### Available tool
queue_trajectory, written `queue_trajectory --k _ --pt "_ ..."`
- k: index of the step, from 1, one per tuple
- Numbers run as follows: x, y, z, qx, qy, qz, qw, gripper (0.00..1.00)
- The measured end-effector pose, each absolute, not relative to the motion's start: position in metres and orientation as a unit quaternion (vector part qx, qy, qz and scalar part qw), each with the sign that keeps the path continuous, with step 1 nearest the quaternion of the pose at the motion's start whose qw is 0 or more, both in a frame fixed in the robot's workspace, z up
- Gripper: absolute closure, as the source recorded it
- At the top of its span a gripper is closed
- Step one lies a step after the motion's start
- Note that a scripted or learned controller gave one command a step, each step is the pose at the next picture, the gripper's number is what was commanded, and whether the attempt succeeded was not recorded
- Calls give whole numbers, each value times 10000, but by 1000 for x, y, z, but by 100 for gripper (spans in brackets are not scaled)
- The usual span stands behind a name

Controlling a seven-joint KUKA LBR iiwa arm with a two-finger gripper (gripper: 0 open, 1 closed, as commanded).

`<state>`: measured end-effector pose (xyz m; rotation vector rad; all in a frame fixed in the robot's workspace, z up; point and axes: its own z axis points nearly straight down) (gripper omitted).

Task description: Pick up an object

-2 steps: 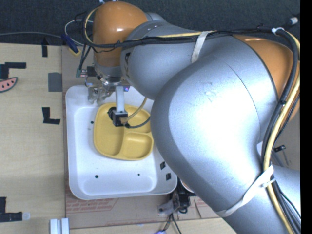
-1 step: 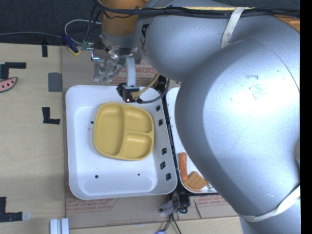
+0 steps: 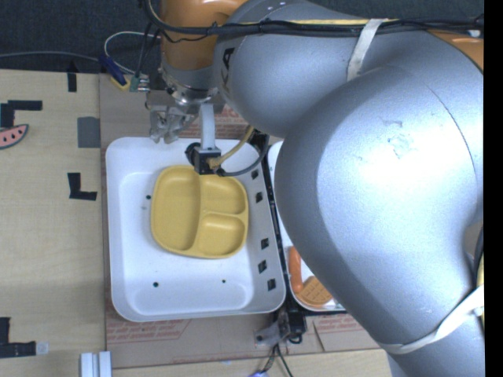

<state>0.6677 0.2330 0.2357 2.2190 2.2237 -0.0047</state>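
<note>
A yellow divided plate [image 3: 200, 211] with three compartments lies flat in the middle of the left white bin [image 3: 137, 285]. My gripper [image 3: 167, 129] hangs over the bin's far rim, just above and to the left of the plate's far edge, apart from it. Nothing shows between its fingers. In the right bin [image 3: 292, 295], mostly hidden under the arm, an orange carrot-like piece [image 3: 295, 266] and an orange waffle-textured item [image 3: 314, 293] peek out.
The big grey arm covers the right half of the view and nearly all of the right bin. Black tape marks [image 3: 78, 187] and a pink slice-shaped item [image 3: 11, 136] lie on the cardboard bench left of the bins.
</note>
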Motion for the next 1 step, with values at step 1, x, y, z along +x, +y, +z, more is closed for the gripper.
queue_trajectory --k 1 --pt "668 233 219 7064 7078 -18 1 100"
